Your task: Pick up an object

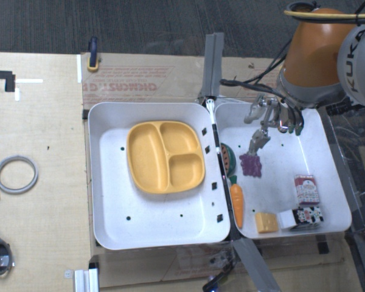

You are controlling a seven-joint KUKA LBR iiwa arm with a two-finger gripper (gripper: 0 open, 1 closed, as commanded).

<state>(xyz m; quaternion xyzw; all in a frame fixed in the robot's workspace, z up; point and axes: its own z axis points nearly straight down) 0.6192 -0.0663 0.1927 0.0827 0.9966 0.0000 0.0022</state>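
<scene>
— Since the gripper (260, 140) hangs at about one o'clock from the purple grape bunch (251, 164), I take that toy as the target; it lies in the right bin (328, 163), near its left wall. Whether the jaws stand wide or narrow I cannot tell.

— How would it handle?

— Light and probably rubbery, lumpy rather than slick, not fragile. I'd close across its middle, where it is widest.

— And around it, left to right?

— A yellow divided plate (166, 157) in the left bin (109, 181), well apart. Then a watermelon slice (226, 159) at nine o'clock, just beside the grapes, and a carrot (236, 204) at seven o'clock; those two crowd that side. At four to five o'clock sit a cheese block (267, 222) and a small carton (306, 190), clear of the approach.
</scene>
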